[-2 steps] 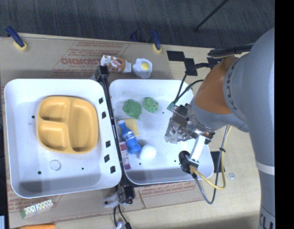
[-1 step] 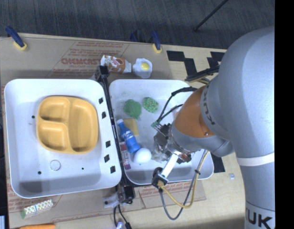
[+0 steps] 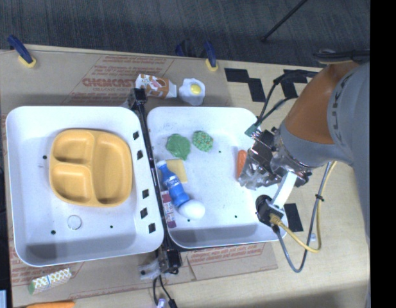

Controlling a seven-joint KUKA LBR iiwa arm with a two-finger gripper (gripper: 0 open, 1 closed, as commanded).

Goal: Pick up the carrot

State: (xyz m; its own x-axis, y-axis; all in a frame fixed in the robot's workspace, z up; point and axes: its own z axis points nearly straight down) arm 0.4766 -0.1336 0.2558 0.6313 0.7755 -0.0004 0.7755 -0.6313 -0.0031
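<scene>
- Two white bins on the desk [image 3: 326, 268]: left bin [image 3: 24, 172], right bin [image 3: 217, 223].
- Arm [image 3: 326, 120] comes in from the right, over the right bin's right edge.
- Yellow divided plate [image 3: 92, 167] sits in the left bin.
- Tool [image 3: 252, 175] is low at the right bin's right side; can't tell whether it's spread or closed.
- Blue bottle [image 3: 172, 186], two green pieces [image 3: 178, 146] [image 3: 202, 140] lie mid-bin.
- Carrot [image 3: 241, 162] lies in the right bin, just left of the tool, touching or nearly.

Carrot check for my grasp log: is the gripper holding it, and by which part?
Cannot be told. The gripper sits right beside the carrot, but no grip shows.
</scene>
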